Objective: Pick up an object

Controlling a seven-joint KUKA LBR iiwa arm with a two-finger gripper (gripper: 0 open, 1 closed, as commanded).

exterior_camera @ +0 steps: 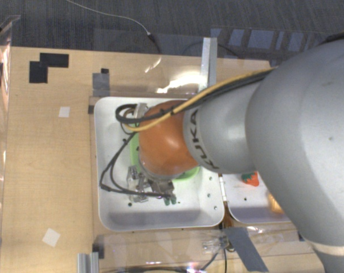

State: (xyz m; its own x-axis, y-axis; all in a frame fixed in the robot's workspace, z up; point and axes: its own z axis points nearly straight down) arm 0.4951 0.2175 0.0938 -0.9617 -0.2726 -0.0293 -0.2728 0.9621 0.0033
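I have the arm stretched in from three o'clock across both bins, its orange band hanging over the middle of the left bin. That reach is why so much of the left bin is hidden from me: the wrist sits directly above whatever I am going for. The gripper points down at about six o'clock of the orange band, low in the bin, with black cables looping out toward nine o'clock. Whether it is spread or pressed together I cannot tell; the wrist and wiring cover it.

A green thing peeks out from under the band, a sliver at its nine o'clock side and another at five o'clock. I judge that to be the object under attack, lying on the bin floor just beside the gripper. In the right bin, an orange piece lies near the dividing wall, well clear of the reach.

Nothing visible sits gripped, so I count the pick as not yet made.
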